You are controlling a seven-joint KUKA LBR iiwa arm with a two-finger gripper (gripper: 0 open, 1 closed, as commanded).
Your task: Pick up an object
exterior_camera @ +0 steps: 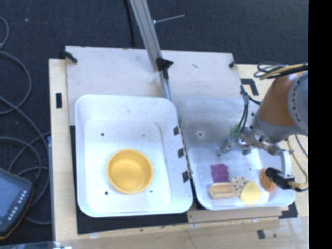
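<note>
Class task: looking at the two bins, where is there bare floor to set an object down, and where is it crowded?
Left bin: bare all around the yellow bowl. Right bin: bare at its far-left part, beyond the purple block. Crowded along its near edge: wooden block, yellow piece, orange object, below the gripper.

Arm from the right, hand (232,143) low, tilted leftward

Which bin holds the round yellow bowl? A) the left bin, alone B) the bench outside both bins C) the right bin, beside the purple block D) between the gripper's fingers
A: the round yellow bowl sits by itself in the left white bin, while the purple block and the other small items lie in the right white bin.
</note>
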